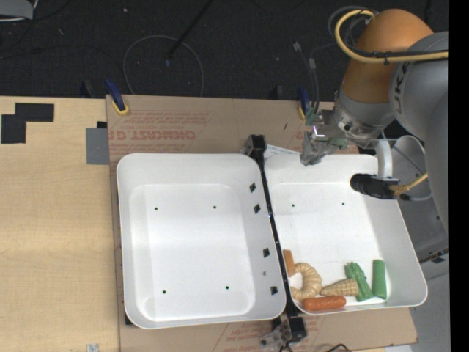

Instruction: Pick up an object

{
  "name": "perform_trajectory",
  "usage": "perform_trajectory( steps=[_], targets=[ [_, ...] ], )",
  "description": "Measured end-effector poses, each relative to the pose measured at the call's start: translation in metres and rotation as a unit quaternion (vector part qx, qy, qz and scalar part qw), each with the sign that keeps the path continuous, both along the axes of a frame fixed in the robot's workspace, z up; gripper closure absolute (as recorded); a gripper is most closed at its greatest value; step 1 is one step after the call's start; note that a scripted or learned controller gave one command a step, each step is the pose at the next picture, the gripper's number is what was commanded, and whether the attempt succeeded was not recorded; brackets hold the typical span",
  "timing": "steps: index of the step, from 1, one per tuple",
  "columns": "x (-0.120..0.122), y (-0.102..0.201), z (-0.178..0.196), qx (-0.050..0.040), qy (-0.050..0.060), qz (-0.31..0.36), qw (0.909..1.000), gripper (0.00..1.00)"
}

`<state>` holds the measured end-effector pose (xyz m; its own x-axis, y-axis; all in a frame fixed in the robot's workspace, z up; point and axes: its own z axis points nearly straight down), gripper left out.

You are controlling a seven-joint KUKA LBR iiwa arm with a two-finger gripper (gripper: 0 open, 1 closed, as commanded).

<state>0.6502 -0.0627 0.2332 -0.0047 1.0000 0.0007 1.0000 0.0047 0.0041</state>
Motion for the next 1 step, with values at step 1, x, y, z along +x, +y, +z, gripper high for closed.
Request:
perform_trajectory(
  steps=[1],
  targets=[
    [-0.0023,0.0653,-0.0160,0.0003,0.003,0.000,1.0000,1.00]
  ],
)
